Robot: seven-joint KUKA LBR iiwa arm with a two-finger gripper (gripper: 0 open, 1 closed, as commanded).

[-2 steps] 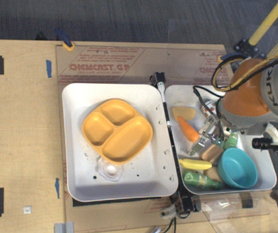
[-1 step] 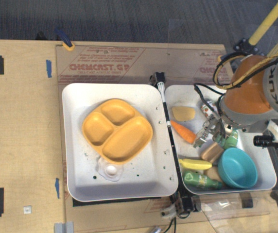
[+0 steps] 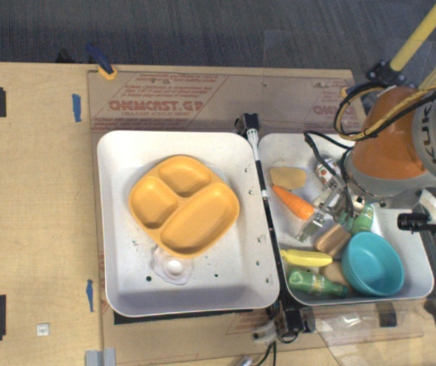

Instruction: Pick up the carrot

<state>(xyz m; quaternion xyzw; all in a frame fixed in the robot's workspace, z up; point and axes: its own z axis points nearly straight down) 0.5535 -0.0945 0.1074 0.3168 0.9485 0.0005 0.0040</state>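
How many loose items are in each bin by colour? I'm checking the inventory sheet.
Left bin:
Yellow divided plate: 1
White egg: 1
Right bin:
Orange carrot: 1
Tan pieces: 2
Yellow banana: 1
Green items: 2
Teal bowl: 1
Total: 9
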